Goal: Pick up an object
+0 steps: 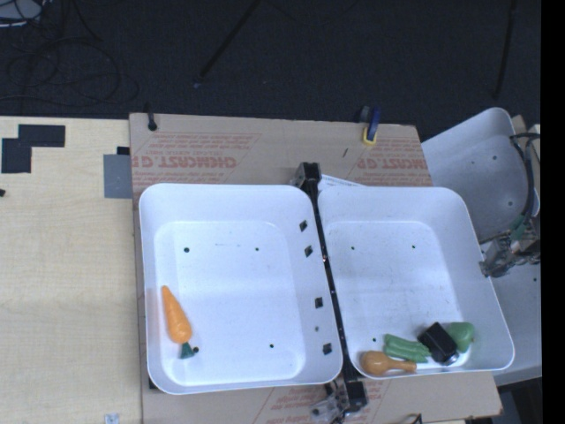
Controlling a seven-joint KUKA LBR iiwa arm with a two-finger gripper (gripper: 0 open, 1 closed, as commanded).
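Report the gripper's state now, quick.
Gripper: at the camera view's right edge, beside the right bin, over no object; open or closed cannot be told.

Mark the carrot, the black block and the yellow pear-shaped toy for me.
carrot [176,316]: camera view, mid orange body.
black block [439,342]: camera view, top face.
yellow toy [381,363]: camera view, its bulbous end.

1. Carrot [176,317]: orange toy with a small dark green top, lying flat near the left wall of my left bin [221,210], tip toward the far side.
2. Green pod [405,348]: lying near the front edge of my right bin [397,210].
3. Black block [438,342]: tilted, touching the pod.
4. Green piece [461,333]: just behind the block.
5. Orange-yellow pear-shaped toy [385,363]: at the front wall.
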